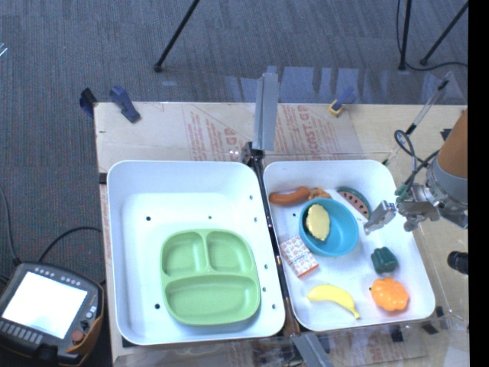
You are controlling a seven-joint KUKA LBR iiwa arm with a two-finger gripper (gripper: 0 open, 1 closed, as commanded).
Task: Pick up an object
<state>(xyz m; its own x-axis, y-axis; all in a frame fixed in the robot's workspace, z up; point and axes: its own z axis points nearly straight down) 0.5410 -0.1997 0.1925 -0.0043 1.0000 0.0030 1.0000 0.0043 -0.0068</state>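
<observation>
White plastic bins sit side by side on the bench, and the sorting of their contents looks deliberate: the left bin (130, 205) carries a green divided tray (210, 277) lying flat in its middle, while the right bin (336, 170) gathers all the small pickable things, within easy reach of the arm that comes in from that side.

In the right bin a blue bowl (340, 239) holds a pale yellow piece of toy food (317, 222). A sausage (289, 196) lies near the back wall beside a watermelon slice (354, 199). A small red-and-white carton (298, 257) rests just left of the bowl, a banana (335, 297) lies near the front, and an orange pumpkin-like toy (390, 294) sits beside it with a dark green pepper (384, 260) just behind.

The gripper (380, 216) hovers over the bin's right part, just beside the bowl's right rim and behind the pepper (its tips point left and down). Nothing shows between the fingers, but whether they are spread or closed I cannot tell at this angle.

No object is lifted yet. The pepper and the bowl are the nearest candidates, so the grasp probably aims at one of them.
</observation>
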